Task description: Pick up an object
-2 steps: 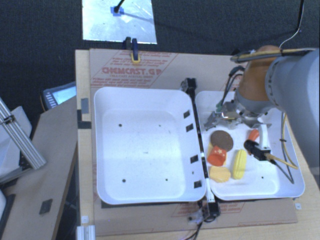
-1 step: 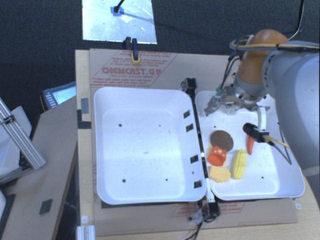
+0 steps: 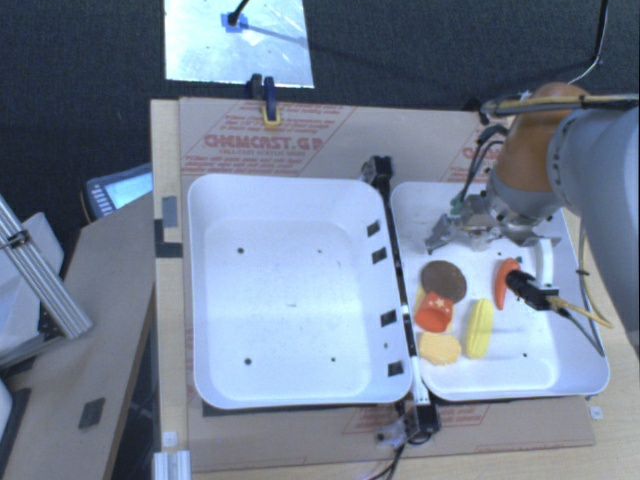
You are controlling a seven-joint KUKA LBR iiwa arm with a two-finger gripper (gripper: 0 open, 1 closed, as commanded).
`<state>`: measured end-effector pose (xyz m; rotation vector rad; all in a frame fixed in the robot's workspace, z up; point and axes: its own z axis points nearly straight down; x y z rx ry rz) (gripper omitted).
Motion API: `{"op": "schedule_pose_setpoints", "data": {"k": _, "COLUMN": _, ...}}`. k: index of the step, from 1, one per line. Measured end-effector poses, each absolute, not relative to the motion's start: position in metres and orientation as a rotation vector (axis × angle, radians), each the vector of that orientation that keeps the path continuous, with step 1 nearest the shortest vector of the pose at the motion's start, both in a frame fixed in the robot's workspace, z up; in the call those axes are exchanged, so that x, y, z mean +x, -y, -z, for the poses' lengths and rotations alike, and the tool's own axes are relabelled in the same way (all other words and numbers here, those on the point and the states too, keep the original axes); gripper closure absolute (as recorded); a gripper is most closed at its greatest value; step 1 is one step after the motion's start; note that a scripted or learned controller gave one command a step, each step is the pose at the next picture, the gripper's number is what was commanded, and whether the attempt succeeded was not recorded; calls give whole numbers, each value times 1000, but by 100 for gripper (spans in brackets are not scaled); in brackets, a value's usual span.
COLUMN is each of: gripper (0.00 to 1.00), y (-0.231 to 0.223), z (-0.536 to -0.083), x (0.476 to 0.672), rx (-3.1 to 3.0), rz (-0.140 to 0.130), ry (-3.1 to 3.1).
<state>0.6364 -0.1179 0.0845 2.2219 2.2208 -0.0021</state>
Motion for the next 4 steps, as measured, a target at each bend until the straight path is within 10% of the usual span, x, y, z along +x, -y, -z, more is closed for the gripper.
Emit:
{"op": "schedule_pose_setpoints", "data": {"k": 1, "gripper": 0, "y": 90, "z": -84, "x": 570, "rx": 2225, "rz": 3, "ry": -2225}}
{"op": "schedule_pose_setpoints", "data": {"k": 2, "gripper": 100, "y": 92, "z": -96, "x": 574, "rx": 2217, "rz": -5, "ry": -2219}}
{"op": "schedule_pose_setpoints", "data": {"k": 3, "gripper": 100, "y": 31, "z": -190, "x": 612, "rx": 2204, "rz": -14, "ry": -2228}}
{"op": "schedule_pose_setpoints", "data": {"k": 4, "gripper": 100, "y": 79, "z": -205, "x": 544, "rx": 2226, "rz": 0, "ry": -2218}}
